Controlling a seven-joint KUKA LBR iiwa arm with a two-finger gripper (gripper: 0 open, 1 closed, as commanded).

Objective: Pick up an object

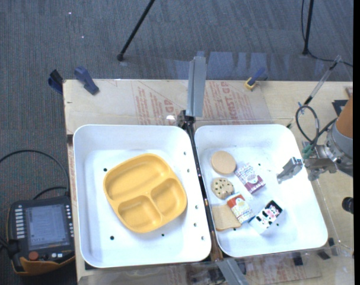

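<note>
Several small items lie in the right bin: a round tan biscuit, a chocolate-chip cookie, a purple and white carton, a red carton, a slice of toast and a black-and-white cow-pattern carton. My gripper hangs over the right side of this bin, to the right of the purple carton and above the cow-pattern carton. It is apart from all of them, and nothing shows in it.
The left bin holds a yellow divided plate. A grey post stands behind the seam between the bins. Cables loop at the right bin's far right corner. A teach pendant lies left of the bench.
</note>
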